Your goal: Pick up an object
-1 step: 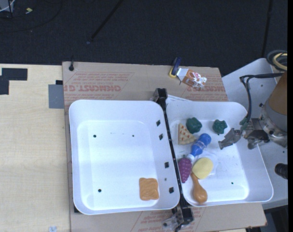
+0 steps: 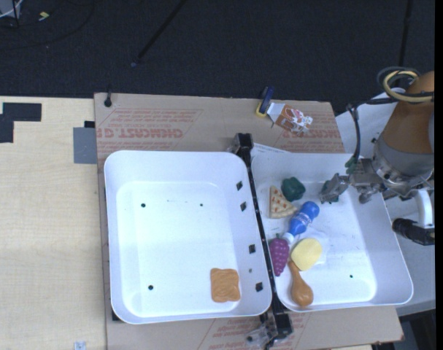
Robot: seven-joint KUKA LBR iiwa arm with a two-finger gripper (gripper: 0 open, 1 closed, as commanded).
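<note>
Toys crowd the right bin's [image 2: 382, 268] nine-o'clock side: green lump [image 2: 293, 189], waffle wedge [image 2: 280, 203], blue bottle [image 2: 303, 219], purple grapes [image 2: 279, 254], yellow lemon [image 2: 306, 254], tan pear [image 2: 301, 290]; all look light, hard, slick plastic; the lemon's broad middle seems the safest hold. Gripper [image 2: 335, 189] hovers at the bin's one o'clock, grasping nothing, spread not discernible; cardboard [image 2: 163, 126] print reads mirrored, illegible.

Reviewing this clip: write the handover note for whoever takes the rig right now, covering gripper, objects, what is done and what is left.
Gripper: over the right bin, near its upper right; nothing visibly held.
Right bin: green object, waffle wedge, blue bottle, purple grapes, yellow object, tan spoon-shaped object.
Left bin: an orange piece.
Done: no pick yet.
Left: grasp and lift one object.
</note>
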